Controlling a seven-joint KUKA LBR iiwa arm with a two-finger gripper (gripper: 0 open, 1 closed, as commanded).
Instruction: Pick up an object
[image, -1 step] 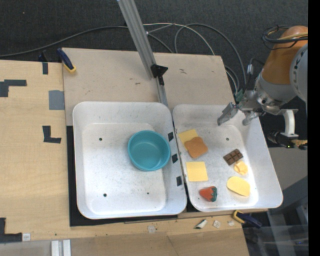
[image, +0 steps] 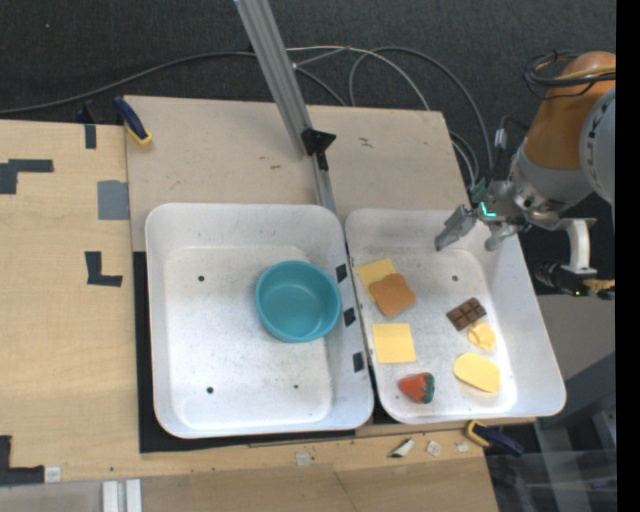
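Observation:
My gripper (image: 472, 235) hangs over the back right corner of the right bin (image: 530, 330), open with nothing between its fingers. Below it in that bin lie a yellow slice (image: 376, 271), a brown toast-like piece (image: 392, 294), a yellow square (image: 393, 343), a dark chocolate piece (image: 465, 314), a small yellow bit (image: 482, 336), a yellow wedge (image: 478, 373) and a red strawberry (image: 418, 387). All lie nearer the front than the gripper and apart from it.
A teal bowl (image: 297, 301) sits in the left bin (image: 180, 330) near its right wall. A grey metal post (image: 290, 100) slants up from between the bins at the back. Cables loop across the bench behind the right bin.

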